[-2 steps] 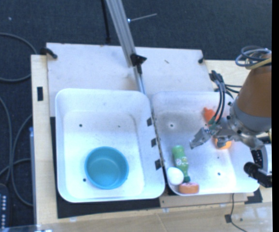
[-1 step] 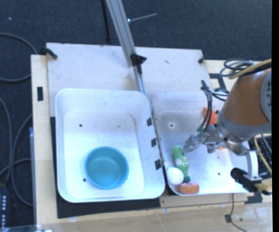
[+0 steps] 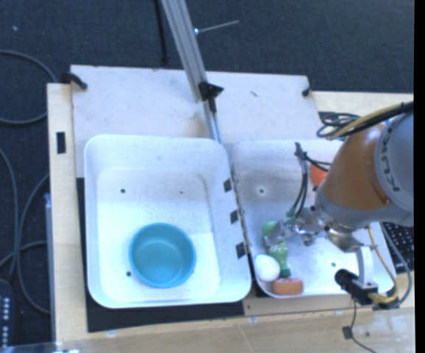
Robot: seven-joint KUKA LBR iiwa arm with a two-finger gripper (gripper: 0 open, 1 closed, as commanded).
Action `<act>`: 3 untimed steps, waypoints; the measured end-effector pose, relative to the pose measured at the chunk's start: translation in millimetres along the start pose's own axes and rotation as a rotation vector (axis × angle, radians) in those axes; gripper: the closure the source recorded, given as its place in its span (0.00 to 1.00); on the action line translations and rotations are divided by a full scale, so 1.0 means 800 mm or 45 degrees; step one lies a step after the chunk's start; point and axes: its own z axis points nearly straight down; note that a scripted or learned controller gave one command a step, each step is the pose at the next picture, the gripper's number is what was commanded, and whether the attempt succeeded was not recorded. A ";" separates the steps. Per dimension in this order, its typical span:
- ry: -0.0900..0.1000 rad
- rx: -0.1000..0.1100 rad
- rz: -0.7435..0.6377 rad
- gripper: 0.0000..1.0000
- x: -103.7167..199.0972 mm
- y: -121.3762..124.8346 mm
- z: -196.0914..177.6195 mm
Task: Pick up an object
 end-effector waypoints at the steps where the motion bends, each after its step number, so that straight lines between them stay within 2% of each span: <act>1: -0.001 -0.009 0.002 0.00 -0.002 0.000 0.027; 2: 0.003 -0.020 0.015 1.00 -0.001 0.003 0.011; 3: 0.002 -0.019 0.007 1.00 -0.006 0.007 -0.046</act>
